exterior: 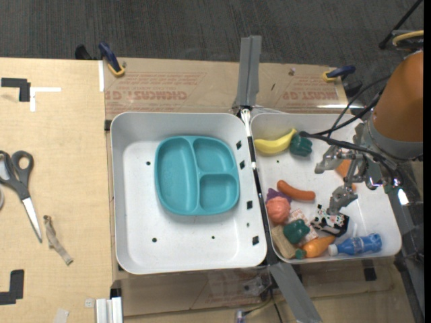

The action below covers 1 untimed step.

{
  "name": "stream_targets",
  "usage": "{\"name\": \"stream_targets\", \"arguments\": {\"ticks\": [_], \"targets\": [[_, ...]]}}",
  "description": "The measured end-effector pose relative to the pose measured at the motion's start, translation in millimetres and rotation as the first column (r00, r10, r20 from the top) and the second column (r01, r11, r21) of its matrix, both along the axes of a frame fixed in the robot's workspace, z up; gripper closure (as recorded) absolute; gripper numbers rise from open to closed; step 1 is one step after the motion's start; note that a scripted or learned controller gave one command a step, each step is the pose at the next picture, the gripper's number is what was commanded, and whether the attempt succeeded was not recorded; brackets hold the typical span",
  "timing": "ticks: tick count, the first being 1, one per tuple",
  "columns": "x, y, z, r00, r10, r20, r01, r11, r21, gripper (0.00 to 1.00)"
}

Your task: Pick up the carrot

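- The carrot (316,247) lies at the near edge of the right bin (389,210), between a dark green toy (295,231) and a blue bottle (357,245), touching or almost touching both.
- A black and white patterned toy (330,222) sits just behind the carrot, with a pink ball (277,209) to its left.
- The jaws (341,200) hang just above the patterned toy, apart from the carrot; they look parted with nothing between them.
- A red-orange sausage (296,190) lies in the middle of the right bin.
- A teal divided plate (198,175) rests in the left bin (128,200).
- A banana (275,143) and a second green toy (301,147) lie at the far end of the right bin.
- Scissors (21,184) rest on the worktop (54,261) to the left.
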State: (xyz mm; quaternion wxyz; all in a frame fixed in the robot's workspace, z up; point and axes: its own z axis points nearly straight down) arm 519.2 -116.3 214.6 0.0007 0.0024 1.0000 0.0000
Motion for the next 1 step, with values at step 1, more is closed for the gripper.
{"name": "stream_targets", "arguments": {"ticks": [1], "targets": [[11.7,-77.2,-3.9,0.989,-0.145,0.002,0.145,0.989,-0.001,0.0]]}}
